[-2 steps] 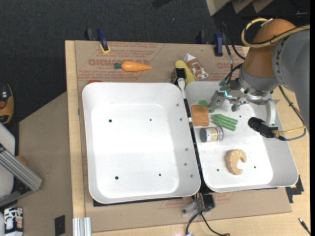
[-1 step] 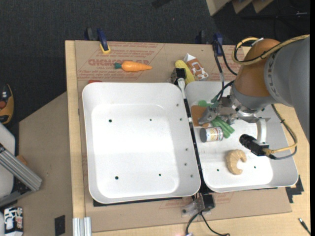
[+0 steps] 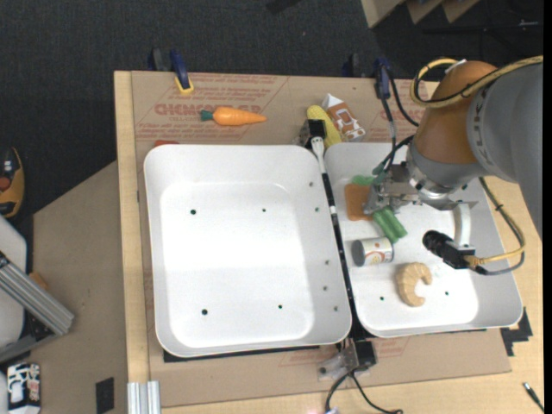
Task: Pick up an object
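Red printing across the far strip of the cardboard sheet (image 3: 259, 102) under the bins — large block letters, seemingly starting "CHEM", with smaller lines above and below, all too faint and slanted to read for sure. Brown-and-white packet (image 3: 347, 121) by the far bin corner — markings there (possibly a label) too small to make out. Otherwise nothing legible.

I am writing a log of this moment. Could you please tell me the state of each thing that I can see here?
Gripper: low in the right bin, over the green piece; grip cannot be told.
Green piece: lying tilted in the right bin.
Brown flat piece: lying in the right bin.
Small can: on its side.
Croissant: lying apart, untouched.
Carrot: on the board behind the left bin.
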Motion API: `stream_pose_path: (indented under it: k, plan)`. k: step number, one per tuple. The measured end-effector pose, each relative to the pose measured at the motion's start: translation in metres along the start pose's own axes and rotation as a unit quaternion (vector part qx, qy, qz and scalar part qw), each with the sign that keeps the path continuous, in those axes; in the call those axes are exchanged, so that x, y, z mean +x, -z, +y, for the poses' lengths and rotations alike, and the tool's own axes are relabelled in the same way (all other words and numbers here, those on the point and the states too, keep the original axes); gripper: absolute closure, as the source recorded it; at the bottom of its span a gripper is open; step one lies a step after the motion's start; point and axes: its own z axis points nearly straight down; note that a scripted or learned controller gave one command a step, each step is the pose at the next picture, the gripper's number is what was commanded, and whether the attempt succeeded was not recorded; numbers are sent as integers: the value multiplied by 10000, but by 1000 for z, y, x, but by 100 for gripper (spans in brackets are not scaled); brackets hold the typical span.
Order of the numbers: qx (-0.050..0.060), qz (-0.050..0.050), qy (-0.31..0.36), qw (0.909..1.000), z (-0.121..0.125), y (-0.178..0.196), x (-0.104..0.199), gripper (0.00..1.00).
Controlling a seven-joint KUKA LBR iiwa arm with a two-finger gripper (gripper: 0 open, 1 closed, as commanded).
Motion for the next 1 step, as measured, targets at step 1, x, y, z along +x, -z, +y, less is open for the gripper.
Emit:
stream_pose_path:
  k: [1]
  plan:
    - [-1, 5, 22, 10000, -49, 93, 34, 100]
